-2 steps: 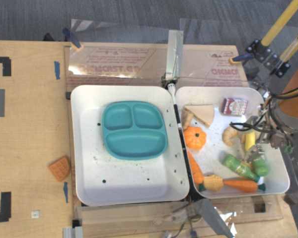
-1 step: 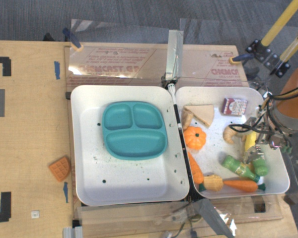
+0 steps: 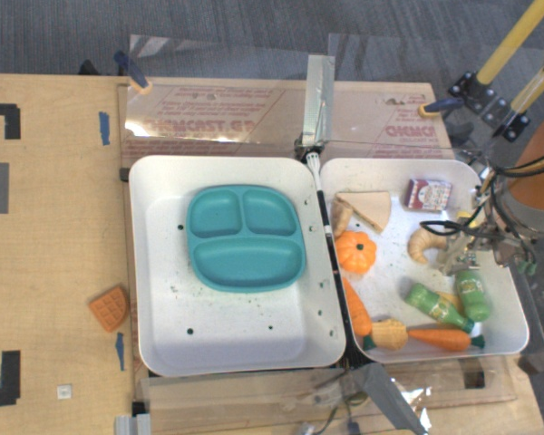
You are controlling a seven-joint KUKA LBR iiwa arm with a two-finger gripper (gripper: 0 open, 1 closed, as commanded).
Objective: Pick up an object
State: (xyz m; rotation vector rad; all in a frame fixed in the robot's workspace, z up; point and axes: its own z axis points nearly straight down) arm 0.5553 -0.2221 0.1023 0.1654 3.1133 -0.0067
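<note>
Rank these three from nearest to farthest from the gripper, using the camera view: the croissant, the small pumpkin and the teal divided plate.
Measured from the gripper, in the right bin:
1. Croissant: right bin, just beside the gripper, on its left in the picture.
2. Small pumpkin: right bin, near the wall it shares with the left bin.
3. Teal divided plate: left bin, in its middle.

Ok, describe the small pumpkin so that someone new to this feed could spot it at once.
Look at the right-hand white bin, then along its left wall, about halfway down. The pumpkin sits there, just below a sandwich wedge. It is the one round, ribbed, bright orange piece with a green stem; the carrots nearby are long and thin.
</note>
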